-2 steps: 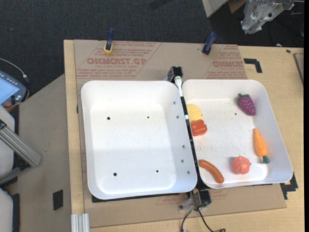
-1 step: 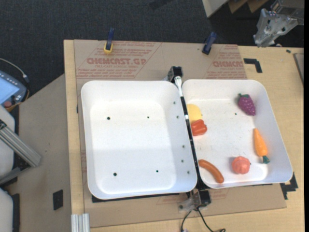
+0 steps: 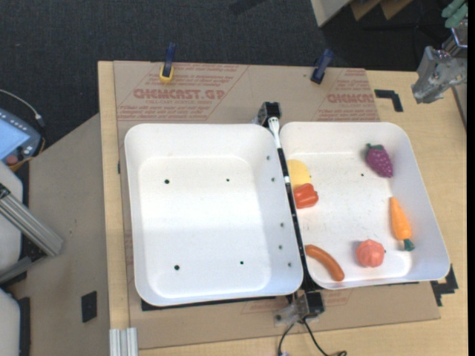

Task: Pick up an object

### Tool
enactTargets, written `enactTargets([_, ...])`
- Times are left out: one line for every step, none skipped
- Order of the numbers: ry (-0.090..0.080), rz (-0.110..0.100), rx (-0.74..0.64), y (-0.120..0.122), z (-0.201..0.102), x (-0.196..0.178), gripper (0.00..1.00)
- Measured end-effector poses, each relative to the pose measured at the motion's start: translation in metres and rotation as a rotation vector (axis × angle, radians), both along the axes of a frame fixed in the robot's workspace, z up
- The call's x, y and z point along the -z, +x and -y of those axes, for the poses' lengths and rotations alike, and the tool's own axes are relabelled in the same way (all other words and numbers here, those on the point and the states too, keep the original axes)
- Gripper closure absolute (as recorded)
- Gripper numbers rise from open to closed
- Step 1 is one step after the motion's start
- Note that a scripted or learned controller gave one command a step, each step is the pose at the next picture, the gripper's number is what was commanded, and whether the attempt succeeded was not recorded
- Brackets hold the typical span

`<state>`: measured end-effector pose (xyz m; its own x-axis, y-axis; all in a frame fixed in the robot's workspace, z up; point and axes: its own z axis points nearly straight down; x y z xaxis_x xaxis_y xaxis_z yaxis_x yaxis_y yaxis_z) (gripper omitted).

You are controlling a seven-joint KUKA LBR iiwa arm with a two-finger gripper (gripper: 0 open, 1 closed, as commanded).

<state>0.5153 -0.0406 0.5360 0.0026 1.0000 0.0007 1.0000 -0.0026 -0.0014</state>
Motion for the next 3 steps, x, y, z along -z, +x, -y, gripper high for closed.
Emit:
enactTargets([0.0, 0.0, -0.001, -0.031, 0.013, 0.0, 1.0])
enactTargets([0.0, 0.001, -0.001, -0.036, 0.026, 0.0, 1.0])
enactTargets([-0.001, 0.0, -0.001, -0.036, 0.028, 0.001, 1.0])
